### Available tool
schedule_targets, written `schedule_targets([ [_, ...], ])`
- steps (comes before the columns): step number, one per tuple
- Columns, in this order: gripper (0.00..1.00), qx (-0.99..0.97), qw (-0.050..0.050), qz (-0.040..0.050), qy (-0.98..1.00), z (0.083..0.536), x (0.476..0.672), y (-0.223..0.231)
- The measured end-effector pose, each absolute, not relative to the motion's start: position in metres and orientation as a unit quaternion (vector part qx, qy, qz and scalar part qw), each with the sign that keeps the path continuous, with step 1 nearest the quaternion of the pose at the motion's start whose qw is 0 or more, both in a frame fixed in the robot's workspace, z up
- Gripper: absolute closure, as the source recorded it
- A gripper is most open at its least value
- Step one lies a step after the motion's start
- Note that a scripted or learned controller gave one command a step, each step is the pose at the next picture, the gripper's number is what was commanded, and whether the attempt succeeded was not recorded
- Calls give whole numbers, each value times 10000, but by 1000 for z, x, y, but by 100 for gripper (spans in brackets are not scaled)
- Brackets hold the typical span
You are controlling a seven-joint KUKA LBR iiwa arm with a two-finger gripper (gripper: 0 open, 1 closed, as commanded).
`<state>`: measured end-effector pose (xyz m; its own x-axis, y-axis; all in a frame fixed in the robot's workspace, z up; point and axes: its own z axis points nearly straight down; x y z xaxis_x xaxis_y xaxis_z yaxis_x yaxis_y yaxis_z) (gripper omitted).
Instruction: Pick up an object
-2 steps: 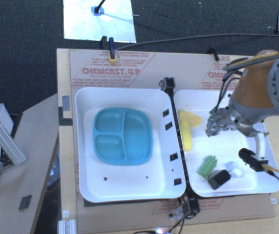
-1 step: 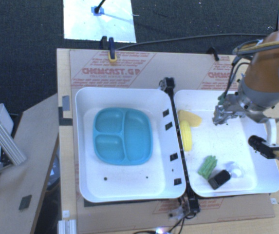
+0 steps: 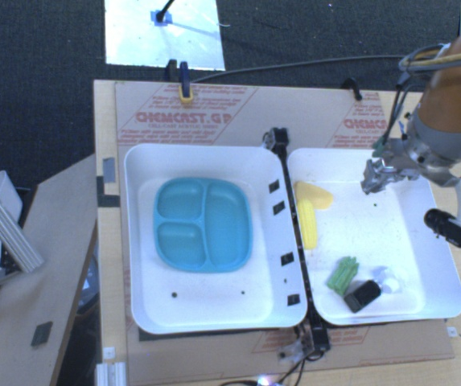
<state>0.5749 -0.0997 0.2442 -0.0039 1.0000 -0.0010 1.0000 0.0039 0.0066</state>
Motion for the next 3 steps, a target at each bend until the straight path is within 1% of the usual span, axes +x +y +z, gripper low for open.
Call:
schedule_targets([
  [1, 100, 7056, 19, 16, 7086, 271, 576, -100],
  [2, 100, 7040, 3, 13, 7102, 272, 565, -51],
  [3, 100, 7035, -4, 15, 7107, 263, 565, 10],
])
